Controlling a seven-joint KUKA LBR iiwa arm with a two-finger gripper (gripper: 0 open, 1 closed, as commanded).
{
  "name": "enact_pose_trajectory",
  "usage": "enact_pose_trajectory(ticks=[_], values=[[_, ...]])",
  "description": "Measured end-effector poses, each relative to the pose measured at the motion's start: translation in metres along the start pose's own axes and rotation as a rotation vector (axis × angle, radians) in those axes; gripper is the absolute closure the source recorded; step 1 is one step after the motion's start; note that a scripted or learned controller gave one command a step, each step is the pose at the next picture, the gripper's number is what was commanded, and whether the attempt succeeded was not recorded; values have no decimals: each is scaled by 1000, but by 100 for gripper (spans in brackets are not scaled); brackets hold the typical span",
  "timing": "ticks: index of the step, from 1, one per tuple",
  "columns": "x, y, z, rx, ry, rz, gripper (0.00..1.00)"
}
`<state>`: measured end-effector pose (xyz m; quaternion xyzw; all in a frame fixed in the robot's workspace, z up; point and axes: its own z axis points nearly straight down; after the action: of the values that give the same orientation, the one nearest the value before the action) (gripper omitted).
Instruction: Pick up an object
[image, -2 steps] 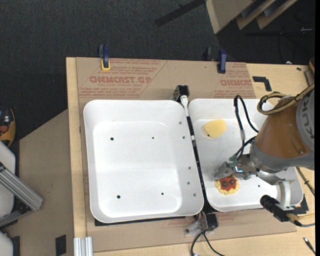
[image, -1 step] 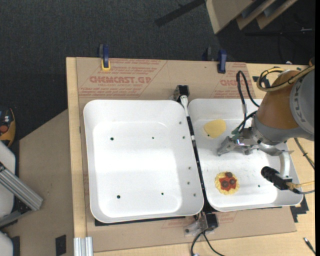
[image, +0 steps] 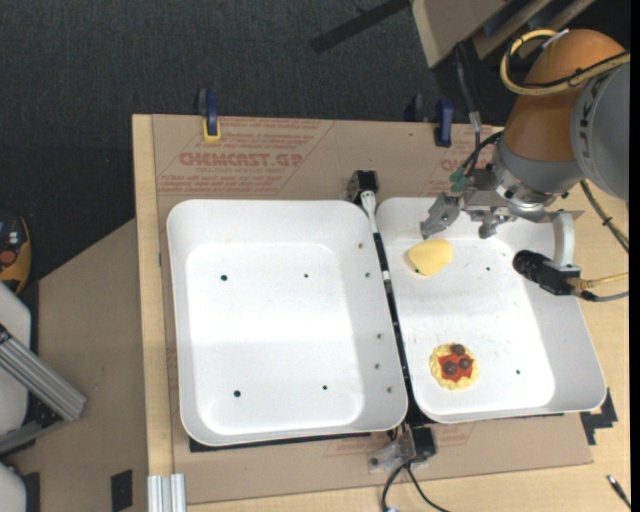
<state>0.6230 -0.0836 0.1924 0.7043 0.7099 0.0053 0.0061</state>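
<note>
We find the pick not yet made: the gripper (image: 462, 218) hangs with fingers spread wide and holding nothing, just at two o'clock of the yellow lump (image: 430, 257), which lies in the right bin (image: 560, 390), ungrasped.

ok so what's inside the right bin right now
The right bin holds a pale yellow lump near its far left corner and a small round yellow piece with red and dark spots nearer the front. The gripper hangs over the far edge, covering that part of the floor.
</note>
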Motion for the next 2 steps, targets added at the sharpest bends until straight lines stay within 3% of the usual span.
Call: enact_pose_trajectory(ticks=[1,2], values=[[-25,-32,113,24,3,12,0],[-14,37,107,9,0,4,0]])
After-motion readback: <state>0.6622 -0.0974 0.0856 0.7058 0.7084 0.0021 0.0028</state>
